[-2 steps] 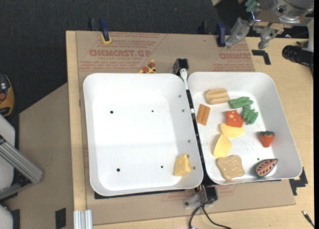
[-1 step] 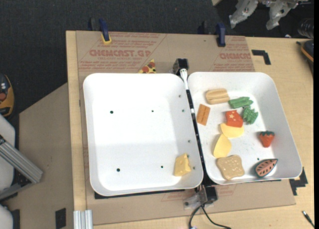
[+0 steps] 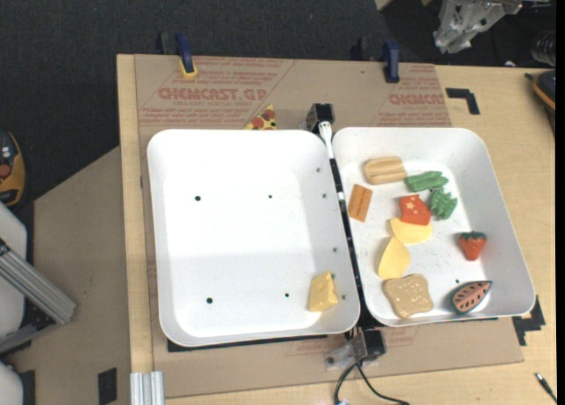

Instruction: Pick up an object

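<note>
Crowding is my worry: toy foods pack the right bin [image 3: 494, 174], so closing on the strawberry [image 3: 472, 245] may nudge its neighbours. My hand [image 3: 459, 28] hangs beyond the counter [image 3: 530, 112]; its opening I cannot tell.

A brown board [image 3: 291, 86] printed with red lettering lay over a pale wooden bench [image 3: 530, 130], held at its far edge by two blue clamps [image 3: 186, 55]. Dark speckled carpet [image 3: 132, 6] covered the floor beyond and to the left. A grey metal rail [image 3: 35, 284] angled in at the lower left. Light was even and soft.
</note>
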Action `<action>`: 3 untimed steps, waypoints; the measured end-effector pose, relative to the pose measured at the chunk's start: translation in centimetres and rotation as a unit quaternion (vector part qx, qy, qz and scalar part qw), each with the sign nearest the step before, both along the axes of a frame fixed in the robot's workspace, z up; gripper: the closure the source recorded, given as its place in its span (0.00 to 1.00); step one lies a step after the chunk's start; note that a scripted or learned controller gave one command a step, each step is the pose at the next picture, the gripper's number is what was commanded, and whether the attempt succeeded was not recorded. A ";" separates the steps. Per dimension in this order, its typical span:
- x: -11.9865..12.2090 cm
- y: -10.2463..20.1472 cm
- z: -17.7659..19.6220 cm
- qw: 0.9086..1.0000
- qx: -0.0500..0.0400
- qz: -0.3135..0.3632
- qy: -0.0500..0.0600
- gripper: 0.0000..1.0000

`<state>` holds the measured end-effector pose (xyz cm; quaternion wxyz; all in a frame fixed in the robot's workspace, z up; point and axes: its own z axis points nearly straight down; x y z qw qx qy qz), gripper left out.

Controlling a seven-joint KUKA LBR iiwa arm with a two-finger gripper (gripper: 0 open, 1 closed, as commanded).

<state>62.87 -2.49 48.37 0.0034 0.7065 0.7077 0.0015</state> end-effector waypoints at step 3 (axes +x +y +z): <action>-2.8 2.5 5.5 1.000 0.000 0.000 -0.001 1.00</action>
